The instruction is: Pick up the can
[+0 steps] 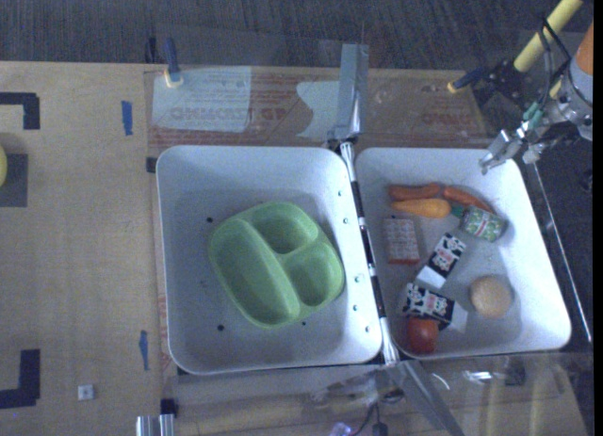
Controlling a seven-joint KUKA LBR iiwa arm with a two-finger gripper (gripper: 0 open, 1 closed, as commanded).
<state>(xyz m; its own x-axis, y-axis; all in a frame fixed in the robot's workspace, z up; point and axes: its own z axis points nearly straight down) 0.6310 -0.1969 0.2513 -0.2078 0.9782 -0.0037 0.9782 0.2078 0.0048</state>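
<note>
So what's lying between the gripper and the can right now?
In the camera view, only bare white bin floor separates the gripper from the can; the carrots lie off to the side.

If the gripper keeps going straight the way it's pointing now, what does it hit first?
Probably the right bin's far right rim: the gripper points down-left just above that corner. The can lies farther along; depth is unclear.

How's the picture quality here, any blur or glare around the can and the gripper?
Camera view: soft and dim overall; the can is a small green blur, label unreadable; the gripper is smeared at the right bin corner; pale glare on the plastic sheet behind.
</note>
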